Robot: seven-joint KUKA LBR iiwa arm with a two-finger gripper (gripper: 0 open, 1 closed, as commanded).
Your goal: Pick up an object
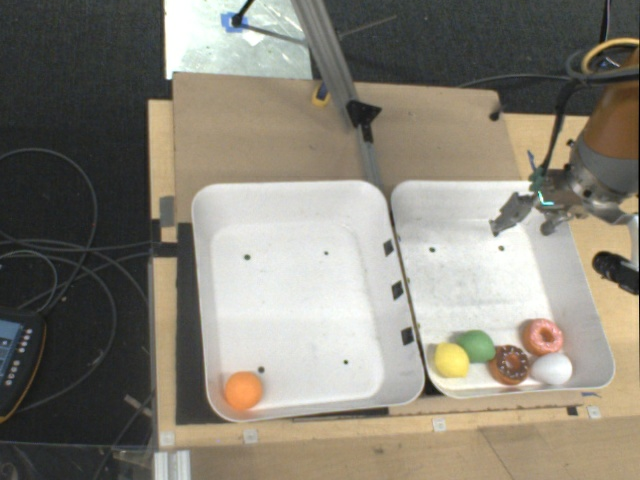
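My gripper (527, 218) hangs over the far right part of the right bin (480, 268), open, with nothing between its two spread fingers. Along the near edge of that bin lie a yellow lemon (451, 360), a green round fruit (478, 345), a chocolate donut (510, 365), a pink donut (542, 336) and a white egg-like ball (552, 369). An orange ball (242, 390) sits alone in the near left corner of the left bin (290, 268). All these objects are well below the gripper in the view.
A grey slanted pole (330, 53) with a black clamp reaches to the gap between the bins at the far side. Black clips (397, 290) line the seam between the bins. Cables and a pendant (15, 353) lie on the floor at left.
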